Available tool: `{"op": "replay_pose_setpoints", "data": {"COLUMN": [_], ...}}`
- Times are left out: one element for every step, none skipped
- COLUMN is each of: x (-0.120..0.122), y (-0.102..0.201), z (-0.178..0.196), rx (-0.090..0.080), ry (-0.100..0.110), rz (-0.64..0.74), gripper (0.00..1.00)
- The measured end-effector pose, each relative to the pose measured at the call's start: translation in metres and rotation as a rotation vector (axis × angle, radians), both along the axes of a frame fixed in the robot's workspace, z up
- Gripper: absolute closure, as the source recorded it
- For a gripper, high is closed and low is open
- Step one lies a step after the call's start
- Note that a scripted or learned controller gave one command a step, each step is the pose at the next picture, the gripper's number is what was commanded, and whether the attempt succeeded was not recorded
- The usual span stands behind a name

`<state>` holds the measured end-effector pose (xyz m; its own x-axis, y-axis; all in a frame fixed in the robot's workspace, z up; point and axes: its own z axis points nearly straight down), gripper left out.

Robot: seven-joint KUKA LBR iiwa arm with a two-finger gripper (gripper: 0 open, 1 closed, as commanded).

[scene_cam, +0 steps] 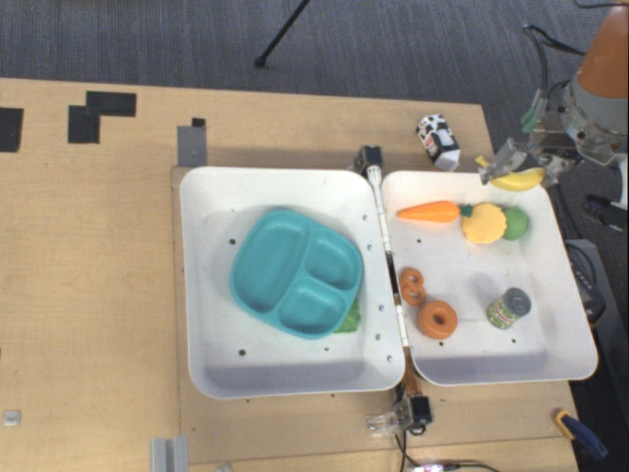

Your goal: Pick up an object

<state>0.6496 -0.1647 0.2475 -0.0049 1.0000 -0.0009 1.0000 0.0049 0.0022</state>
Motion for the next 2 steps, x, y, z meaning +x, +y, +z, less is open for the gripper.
{"op": "replay_pose_setpoints", "data": {"x": [-0.006,-0.005], "y": [0.004,0.003], "z": [-0.145,-0.133], "rx": [0.004,0.001], "ry": [-0.004,-0.009], "rz": [-0.002,0.001], "gripper": [0.0,1.0]}}
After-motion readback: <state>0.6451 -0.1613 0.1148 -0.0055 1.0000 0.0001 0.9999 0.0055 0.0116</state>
